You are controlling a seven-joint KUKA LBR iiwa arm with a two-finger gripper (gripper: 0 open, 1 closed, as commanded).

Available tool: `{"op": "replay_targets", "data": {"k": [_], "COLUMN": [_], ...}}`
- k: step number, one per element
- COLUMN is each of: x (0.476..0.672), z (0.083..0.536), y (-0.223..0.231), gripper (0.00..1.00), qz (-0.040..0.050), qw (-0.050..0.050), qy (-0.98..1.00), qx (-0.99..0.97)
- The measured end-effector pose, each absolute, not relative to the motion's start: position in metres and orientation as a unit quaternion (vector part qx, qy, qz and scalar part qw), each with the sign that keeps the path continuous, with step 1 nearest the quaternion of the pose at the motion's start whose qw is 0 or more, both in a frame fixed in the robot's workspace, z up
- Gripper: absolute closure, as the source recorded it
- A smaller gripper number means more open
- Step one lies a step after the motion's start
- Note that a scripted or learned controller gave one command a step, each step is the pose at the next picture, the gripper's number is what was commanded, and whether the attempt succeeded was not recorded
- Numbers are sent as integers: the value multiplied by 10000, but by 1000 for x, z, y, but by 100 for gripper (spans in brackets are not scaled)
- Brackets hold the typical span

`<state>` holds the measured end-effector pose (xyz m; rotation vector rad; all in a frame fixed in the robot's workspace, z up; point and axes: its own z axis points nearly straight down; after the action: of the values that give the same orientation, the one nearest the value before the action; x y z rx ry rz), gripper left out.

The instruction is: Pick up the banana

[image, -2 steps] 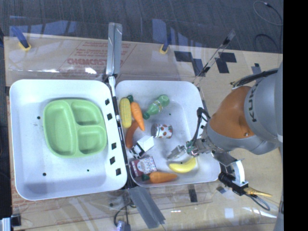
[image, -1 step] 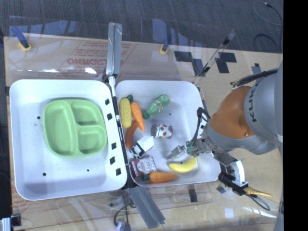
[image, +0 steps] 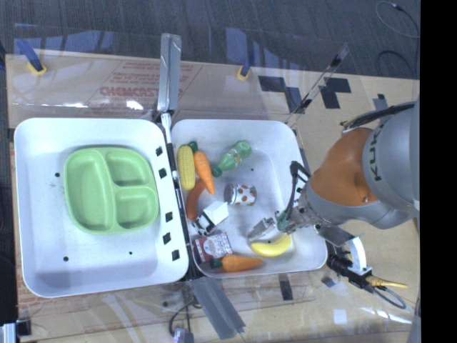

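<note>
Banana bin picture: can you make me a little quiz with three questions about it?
1. True or false: the banana lies in the right bin.
2. What sits in the left bin? A) green divided plate B) blue cup C) red bowl
3. Fill in: the corn cob lies beside a ____ carrot.

Key: 1 true; 2 A, the green divided plate; 3 orange.
</note>
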<state>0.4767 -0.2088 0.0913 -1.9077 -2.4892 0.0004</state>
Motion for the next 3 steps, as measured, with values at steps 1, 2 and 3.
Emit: {"op": "replay_targets", "data": {"k": [1,2,3], "x": [477,477,477], "z": [91,91,92], "y": [-209,-209,-210], "gripper": [0,0,0], "qz": [0,0,2], "qw": [28,27,4], "qy": [-8319,-8318,-7598], "qx": [-5549,-5550,-6501]}}
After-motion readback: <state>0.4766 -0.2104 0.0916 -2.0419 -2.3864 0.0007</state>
